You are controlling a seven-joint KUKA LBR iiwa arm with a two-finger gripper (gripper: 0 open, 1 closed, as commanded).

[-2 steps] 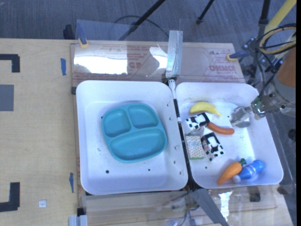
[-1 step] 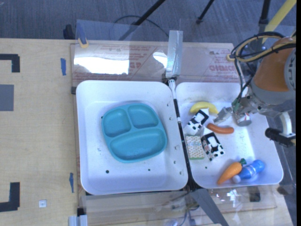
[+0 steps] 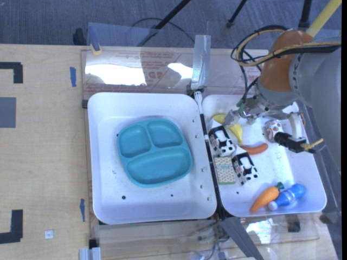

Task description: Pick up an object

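My gripper [image 3: 233,155] hangs in the left part of the right bin [image 3: 309,167], below the grey wrist and its orange band [image 3: 279,64]. Its two black-and-white fingers [image 3: 220,141] stand apart, so it is open, and nothing is held between them. A pale patterned packet [image 3: 224,171] lies flat just under the gap. A yellow piece [image 3: 232,128] and an orange sausage shape [image 3: 254,148] lie close behind the fingers. A white ball with red marks [image 3: 272,128] sits further right. An orange carrot [image 3: 265,197] and a blue bottle [image 3: 288,195] rest near the front edge.
The left bin [image 3: 103,145] holds a blue divided plate [image 3: 155,151]. A raised rim [image 3: 209,161] separates the two bins. Cables and a black fitting [image 3: 287,140] hang off the wrist over the right bin. A clear panel [image 3: 141,66] stands behind the bins.
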